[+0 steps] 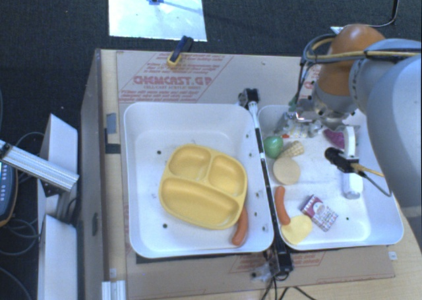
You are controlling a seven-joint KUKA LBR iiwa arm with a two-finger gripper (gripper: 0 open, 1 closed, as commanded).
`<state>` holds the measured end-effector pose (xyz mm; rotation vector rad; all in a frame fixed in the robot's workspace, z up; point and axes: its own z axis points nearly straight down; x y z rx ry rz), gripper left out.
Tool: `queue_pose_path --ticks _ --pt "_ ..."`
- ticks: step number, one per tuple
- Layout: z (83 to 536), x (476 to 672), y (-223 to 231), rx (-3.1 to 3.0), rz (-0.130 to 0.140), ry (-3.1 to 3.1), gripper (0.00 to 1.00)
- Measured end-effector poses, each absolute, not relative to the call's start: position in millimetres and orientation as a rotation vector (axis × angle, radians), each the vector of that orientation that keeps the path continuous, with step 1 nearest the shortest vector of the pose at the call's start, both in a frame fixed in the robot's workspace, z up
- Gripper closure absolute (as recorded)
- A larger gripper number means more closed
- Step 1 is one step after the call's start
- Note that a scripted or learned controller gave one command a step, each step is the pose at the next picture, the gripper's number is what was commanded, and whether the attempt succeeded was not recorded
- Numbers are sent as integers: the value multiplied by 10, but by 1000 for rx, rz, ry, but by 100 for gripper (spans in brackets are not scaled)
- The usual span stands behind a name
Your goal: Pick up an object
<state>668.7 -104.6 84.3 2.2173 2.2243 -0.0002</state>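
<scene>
Arm: grey arm (389,88) with an orange band, reaching in from the right over the far end of the right bin (382,213).
Gripper: the gripper (298,122) hangs low at the far left corner of the right bin, just above the green round piece (273,145) and the corn piece (294,150).
Grip: too small and blurred to tell whether it is spread or closed; nothing is visibly held.
Nearest things: the green round piece lies against the wall between the bins, with the corn piece just beside it on its right.
Right bin, middle: a tan disc (286,171) sits just below the corn piece; a purple piece (334,138) lies further right, near the arm.
Right bin, near end: an orange sausage (282,205), a pale yellow piece (297,229) and a pink and white packet (320,213) lie close together.
Left bin: the left bin (145,134) holds a yellow divided plate (201,186), with a second sausage (241,227) touching its near right edge.
Table: the table (198,71) carries both bins side by side.
</scene>
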Motion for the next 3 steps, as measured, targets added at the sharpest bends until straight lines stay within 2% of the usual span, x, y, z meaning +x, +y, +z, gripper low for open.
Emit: queue_pose_path --ticks 1,2,3 --pt "842 5858 -941 2220 1 2223 0" --pt "952 6621 -921 2217 2 2223 0" --pt "845 6401 -1110 2218 0 2222 0"
